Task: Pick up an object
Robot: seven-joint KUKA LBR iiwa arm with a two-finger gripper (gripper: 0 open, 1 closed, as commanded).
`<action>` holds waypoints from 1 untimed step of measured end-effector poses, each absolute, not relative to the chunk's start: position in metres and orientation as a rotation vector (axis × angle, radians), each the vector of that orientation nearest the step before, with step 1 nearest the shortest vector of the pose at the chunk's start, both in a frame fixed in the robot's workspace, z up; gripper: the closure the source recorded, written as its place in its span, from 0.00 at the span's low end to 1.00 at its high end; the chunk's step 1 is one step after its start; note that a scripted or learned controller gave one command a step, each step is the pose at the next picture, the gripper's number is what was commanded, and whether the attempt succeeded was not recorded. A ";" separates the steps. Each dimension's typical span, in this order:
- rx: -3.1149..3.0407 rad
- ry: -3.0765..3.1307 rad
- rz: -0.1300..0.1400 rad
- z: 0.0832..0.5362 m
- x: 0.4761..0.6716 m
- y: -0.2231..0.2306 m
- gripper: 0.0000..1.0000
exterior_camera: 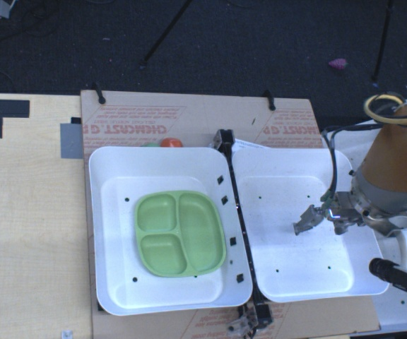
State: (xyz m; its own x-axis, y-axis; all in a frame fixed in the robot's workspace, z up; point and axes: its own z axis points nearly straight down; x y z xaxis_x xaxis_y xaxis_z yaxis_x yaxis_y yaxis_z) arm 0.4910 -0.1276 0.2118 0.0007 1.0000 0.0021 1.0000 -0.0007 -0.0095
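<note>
Camera view looks down at a slant on two white bins set side by side on a cardboard sheet (pixel 189 119) printed with red lettering, which lies on a pale wooden bench (pixel 30 246). Left bin (pixel 108 288) holds a green plate (pixel 180 233) with three compartments, lying flat near the middle of the bin floor and turned a little off square to the walls. Behind that bin's far wall, a small orange-red object (pixel 171 143) and a bit of something green just beside it peek over the rim; what they are is too hidden to tell. Black clips run along the seam where the two bins meet. Right bin (pixel 281 274) shows a bare white floor with a few small dark marks. From the right, the arm (pixel 391 161) reaches in, its orange band over the bin's right edge, and the gripper (pixel 307 222) hangs over the right part of that bin's floor, pointing left toward the seam. Nothing sits between its fingers; whether they are spread or closed cannot be told at this size. Plate and gripper are well apart, each over its own bin. A small purple thing (pixel 338 64) lies on the dark floor beyond the bench, and dark rectangles mark the bench at far left.
</note>
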 end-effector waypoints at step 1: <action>-2.216 -2.215 0.007 0.163 0.493 -0.118 0.00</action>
State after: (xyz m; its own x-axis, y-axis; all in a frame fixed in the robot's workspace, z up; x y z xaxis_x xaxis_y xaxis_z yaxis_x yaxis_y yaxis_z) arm 0.4926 -0.1183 0.1634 0.0005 1.0000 0.0029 1.0000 -0.0004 -0.0089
